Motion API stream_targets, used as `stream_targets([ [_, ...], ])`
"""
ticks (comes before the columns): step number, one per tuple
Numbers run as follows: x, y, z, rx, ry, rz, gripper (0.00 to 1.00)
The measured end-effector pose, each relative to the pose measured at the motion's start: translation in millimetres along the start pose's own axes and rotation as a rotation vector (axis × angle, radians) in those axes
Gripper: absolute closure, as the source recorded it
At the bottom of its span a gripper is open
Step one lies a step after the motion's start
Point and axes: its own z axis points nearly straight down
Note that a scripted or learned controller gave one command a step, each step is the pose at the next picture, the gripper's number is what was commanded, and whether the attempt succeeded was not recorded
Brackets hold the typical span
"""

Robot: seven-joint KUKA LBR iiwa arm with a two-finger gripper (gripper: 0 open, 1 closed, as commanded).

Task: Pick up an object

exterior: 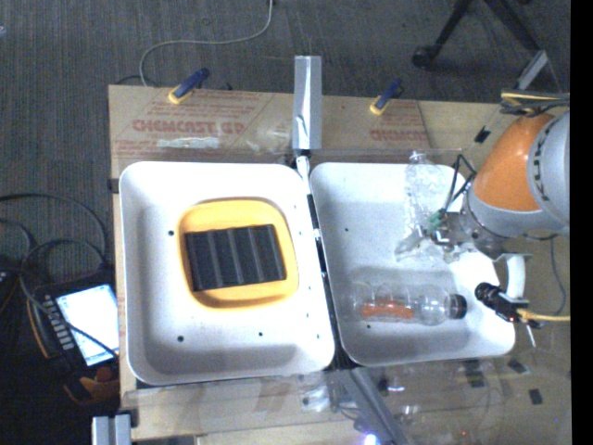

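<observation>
Since the clear plastic bottle (408, 306) looks light and slippery, we'd grip mid-body — end effector (443, 232) state we cannot tell

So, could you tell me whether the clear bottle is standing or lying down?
Lying down: the clear bottle rests lengthwise on the right bin floor.

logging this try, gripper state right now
gripper: cannot be told; it is low in the right bin, beside the crumpled clear plastic.
</observation>
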Motion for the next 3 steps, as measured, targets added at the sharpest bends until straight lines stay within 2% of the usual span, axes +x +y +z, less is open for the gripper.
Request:
stream_targets([
  [1,-7.1,72.4,1.2,0.002,0.011,-0.099,0.00],
  [2,-11.2,71.5,-8.3,0.002,0.005,-0.095,1.00],
  [3,49.1,103.1,-81.8,0.012,0.003,-0.285,1.00],
])
